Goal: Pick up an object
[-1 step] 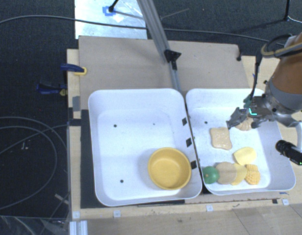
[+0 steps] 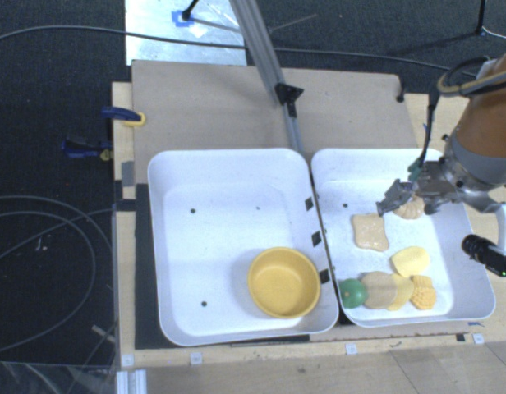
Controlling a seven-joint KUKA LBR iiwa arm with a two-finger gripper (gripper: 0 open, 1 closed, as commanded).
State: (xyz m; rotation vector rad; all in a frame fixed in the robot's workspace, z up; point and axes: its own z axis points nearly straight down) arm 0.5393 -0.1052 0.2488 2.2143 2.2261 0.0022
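Where the arm reaches over the right bin point(image 2: 475, 302): gripper point(image 2: 415, 201), fingers spread wide, nothing clearly clamped between them.

Target, as judged: small tan piece point(image 2: 412, 211), upper part of the right bin, lying directly under the gripper and partly hidden by it; long axis not readable. Whether the fingers touch it cannot be told. Likely needs a straight descent and a squeeze, no sideways travel.

Next nearest: flat beige slice point(image 2: 370, 231), just beside the gripper toward the left bin point(image 2: 167, 220) and nearer the camera; long axis roughly front to back.

Count, right bin, seven pieces:
- small tan piece, one
- flat beige slice, one
- yellow slice point(image 2: 410, 261), one, middle of the bin
- green ball point(image 2: 352, 292), one, front corner by the divide
- beige lump point(image 2: 379, 290), one, touching the ball
- yellow wedge point(image 2: 401, 294), one, against the lump
- orange knobbly piece point(image 2: 424, 292), one, end of that front row

Count, left bin: yellow bowl point(image 2: 284, 281), one, upright, front right corner, well apart from the gripper.

Bins on the desk point(image 2: 212, 105): two.
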